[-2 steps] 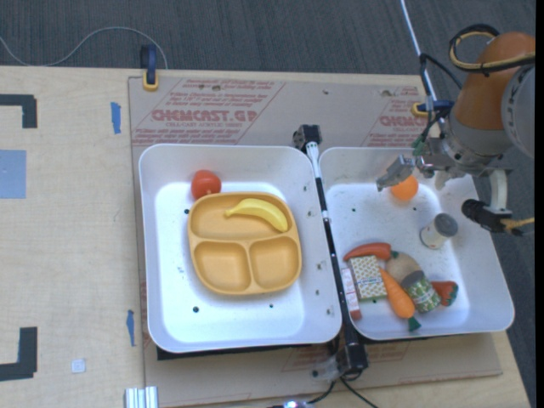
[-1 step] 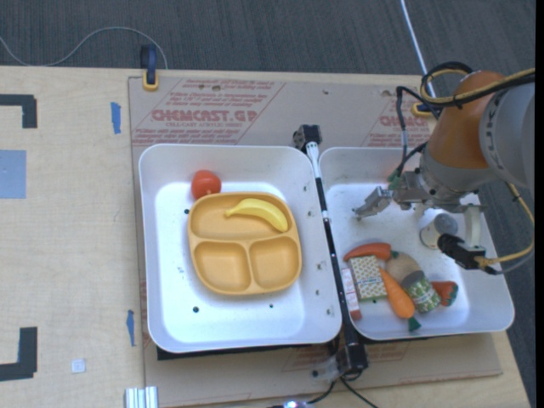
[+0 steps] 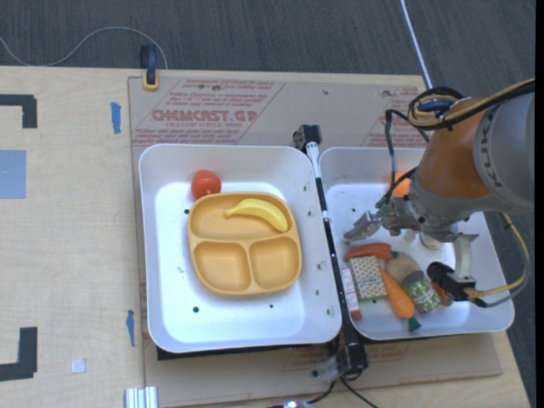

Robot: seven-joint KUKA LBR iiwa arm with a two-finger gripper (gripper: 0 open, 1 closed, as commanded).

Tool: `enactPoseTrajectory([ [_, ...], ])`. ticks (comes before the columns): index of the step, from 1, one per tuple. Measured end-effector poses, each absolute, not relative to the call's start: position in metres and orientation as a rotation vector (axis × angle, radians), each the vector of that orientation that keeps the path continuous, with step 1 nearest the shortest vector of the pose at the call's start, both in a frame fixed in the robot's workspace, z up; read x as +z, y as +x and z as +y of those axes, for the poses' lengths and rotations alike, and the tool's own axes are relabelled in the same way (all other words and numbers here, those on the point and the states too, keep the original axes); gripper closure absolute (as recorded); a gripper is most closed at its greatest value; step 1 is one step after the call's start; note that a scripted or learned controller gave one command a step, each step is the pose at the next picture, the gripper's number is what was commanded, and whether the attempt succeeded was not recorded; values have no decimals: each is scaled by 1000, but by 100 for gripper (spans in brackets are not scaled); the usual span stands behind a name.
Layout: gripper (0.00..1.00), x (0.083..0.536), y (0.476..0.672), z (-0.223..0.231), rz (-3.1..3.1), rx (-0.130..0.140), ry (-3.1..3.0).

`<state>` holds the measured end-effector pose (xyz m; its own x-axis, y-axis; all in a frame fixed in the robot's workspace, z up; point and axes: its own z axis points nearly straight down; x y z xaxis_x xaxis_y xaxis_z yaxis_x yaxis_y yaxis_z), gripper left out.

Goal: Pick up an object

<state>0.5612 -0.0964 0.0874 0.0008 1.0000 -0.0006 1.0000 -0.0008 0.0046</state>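
Observation:
My gripper (image 3: 361,227) reaches into the left part of the right bin (image 3: 493,317) and hangs just above a red pepper (image 3: 368,250). Nothing shows held in it. Below the pepper lie a small patterned cracker box (image 3: 367,278), a carrot (image 3: 398,294), a beige lump (image 3: 405,265) and a green speckled item (image 3: 422,294). An orange object (image 3: 399,182) peeks out behind the wrist. The arm hides much of the bin's back right part.
The left bin (image 3: 161,253) holds an orange divided plate (image 3: 223,270) with a banana (image 3: 257,213) on it, and a red tomato (image 3: 205,183) behind the plate. A black clip (image 3: 307,135) sits between the bins. Cables (image 3: 429,107) loop over the arm.

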Motion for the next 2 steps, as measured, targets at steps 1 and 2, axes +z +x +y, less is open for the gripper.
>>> enactPoseTrajectory([
  [1, 100, 101, 564, -102, 2203, 6, 2210],
  [2, 100, 194, 496, -159, 2218, 0, 2221],
])
